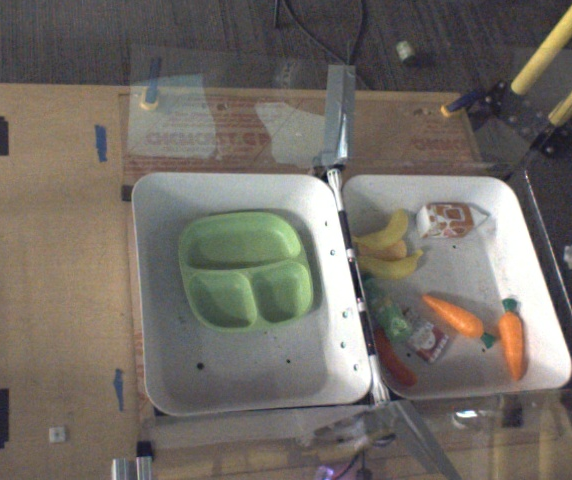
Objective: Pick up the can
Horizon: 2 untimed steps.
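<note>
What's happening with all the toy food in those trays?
Nothing is being handled right now. Two white bins sit side by side. The left bin holds a green divided plate. The right bin holds bananas, two carrots, a small carton, a red pepper and a can lying near the middle. The can has not been picked up yet.

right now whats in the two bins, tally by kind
green divided tray: 1 (left bin)
bananas: 2
carrots: 2
milk carton: 1
can: 1
red pepper-like piece: 1
green leafy item: 1, hard to identify
total: 9
</note>
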{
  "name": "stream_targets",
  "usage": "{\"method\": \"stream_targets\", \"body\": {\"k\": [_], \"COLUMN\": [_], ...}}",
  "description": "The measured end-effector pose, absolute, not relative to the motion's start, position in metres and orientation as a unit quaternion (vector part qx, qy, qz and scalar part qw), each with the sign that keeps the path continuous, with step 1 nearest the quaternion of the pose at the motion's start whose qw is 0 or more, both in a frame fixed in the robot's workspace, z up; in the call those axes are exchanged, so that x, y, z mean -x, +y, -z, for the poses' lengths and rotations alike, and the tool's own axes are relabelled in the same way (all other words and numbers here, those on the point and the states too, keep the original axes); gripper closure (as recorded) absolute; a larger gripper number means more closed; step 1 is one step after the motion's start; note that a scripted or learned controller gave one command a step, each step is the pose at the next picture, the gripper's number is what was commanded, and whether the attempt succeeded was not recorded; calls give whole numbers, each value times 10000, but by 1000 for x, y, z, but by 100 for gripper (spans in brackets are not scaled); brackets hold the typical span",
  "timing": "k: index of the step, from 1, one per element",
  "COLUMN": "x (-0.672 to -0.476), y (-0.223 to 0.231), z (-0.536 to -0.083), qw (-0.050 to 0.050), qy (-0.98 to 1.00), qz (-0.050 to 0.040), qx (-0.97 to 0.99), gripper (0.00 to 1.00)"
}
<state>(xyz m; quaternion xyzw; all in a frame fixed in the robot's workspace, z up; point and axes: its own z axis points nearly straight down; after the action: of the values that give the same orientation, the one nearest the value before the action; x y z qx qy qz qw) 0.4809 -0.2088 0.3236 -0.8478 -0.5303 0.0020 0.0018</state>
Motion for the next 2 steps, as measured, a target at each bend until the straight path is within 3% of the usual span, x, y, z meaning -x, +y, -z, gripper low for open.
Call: {"method": "stream_targets", "body": {"k": [1,2], "x": [-480,-508], "y": [-215,-204], "z": [-327,-429], "qw": [4,3], "qy": [-3352,-4153], "qz": [-22,-21], "qx": [9421,9097], "gripper": [100,100]}}
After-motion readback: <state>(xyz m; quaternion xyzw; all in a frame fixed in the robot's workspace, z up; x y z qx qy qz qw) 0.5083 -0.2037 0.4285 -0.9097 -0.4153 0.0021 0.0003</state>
